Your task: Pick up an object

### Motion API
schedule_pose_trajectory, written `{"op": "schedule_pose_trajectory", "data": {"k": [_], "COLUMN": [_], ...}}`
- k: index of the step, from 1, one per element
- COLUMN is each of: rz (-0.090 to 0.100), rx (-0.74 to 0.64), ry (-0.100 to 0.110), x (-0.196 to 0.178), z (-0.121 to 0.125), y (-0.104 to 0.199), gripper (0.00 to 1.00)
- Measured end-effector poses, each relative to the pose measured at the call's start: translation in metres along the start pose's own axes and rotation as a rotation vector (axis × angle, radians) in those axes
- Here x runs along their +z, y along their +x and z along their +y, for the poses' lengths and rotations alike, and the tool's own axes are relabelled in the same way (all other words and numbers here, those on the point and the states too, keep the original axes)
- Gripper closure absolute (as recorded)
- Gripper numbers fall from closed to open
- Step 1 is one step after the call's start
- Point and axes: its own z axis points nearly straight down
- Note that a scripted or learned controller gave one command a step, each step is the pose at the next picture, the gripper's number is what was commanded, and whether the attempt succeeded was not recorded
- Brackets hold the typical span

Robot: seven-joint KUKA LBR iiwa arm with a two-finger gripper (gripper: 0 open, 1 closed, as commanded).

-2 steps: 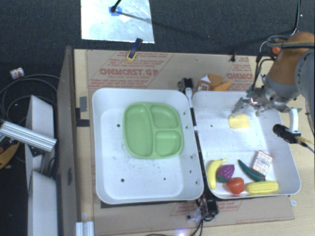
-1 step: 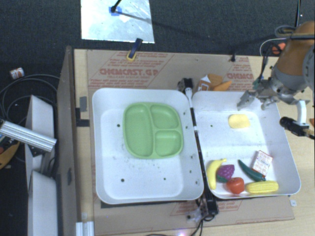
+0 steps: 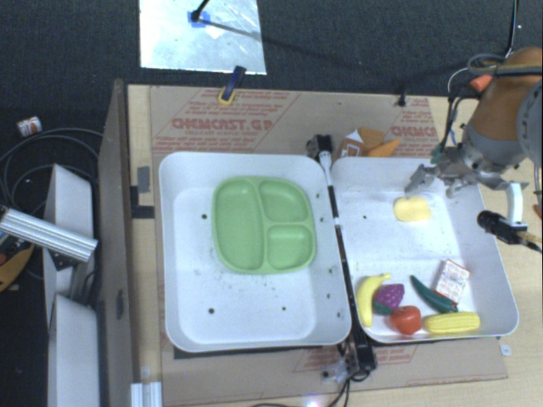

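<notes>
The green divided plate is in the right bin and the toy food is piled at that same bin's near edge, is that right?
Not quite. The camera view shows the green plate in the left bin. The toy food, including the banana and corn, does sit at the near edge of the right bin.

A green divided plate (image 3: 261, 225) lies in the white bin (image 3: 182, 312) well to the left of the claw (image 3: 439, 179). Beyond that bin, farther up and left of the claw, a silvery sheet (image 3: 202, 24) lies on dark carpet (image 3: 59, 41). Far left of the claw sit black cables (image 3: 25, 168) and what may be a metal bar (image 3: 47, 234).
</notes>
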Motion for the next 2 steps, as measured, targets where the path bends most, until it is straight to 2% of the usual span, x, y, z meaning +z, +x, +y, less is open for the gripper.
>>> {"op": "schedule_pose_trajectory", "data": {"k": [1, 2], "rz": [0.001, -0.002], "rx": [-0.004, -0.001], "ry": [0.001, -0.008], "x": [0.045, -0.027], "z": [0.009, 0.009], "y": [0.006, -0.001], "gripper": [0.0, 0.0]}}
